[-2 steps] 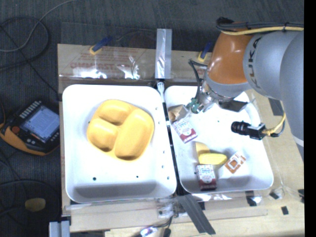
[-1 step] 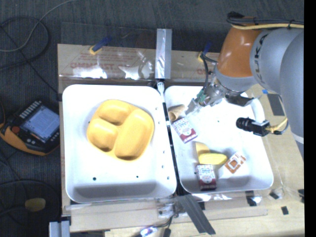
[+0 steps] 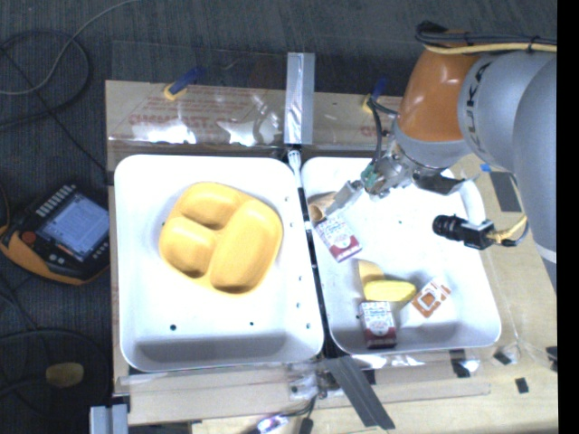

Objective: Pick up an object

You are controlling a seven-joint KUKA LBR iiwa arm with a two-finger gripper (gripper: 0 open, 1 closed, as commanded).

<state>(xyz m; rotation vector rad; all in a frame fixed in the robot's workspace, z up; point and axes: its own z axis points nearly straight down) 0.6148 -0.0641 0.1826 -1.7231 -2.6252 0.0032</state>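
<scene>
Labels first: none of the writing you see on the packets can be read at this size. Take the right bin (image 3: 484,269) as your landmark. Near its left wall lies a small packet with a dark red label (image 3: 338,238), tilted; at its front wall stands a dark red sachet (image 3: 378,323) with a pale patch of print; beside that, toward the bin's right, sits a small orange-and-white packet (image 3: 431,298). Between them rests a yellow wedge-shaped piece (image 3: 386,287). At the bin's left rim, above the red-labelled packet, you see a brownish item (image 3: 317,209), too hidden to name. The gripper (image 3: 336,202) slants down over the bin's back left part, its tip just beside that brownish item and just above the red-labelled packet; you cannot tell whether its fingers are spread or pressed together, nor whether it touches anything. Left of the right bin, the left bin (image 3: 145,333) holds a large yellow lumpy object (image 3: 220,235). Farther left lies a handheld control pendant (image 3: 56,233) on the floor.
</scene>
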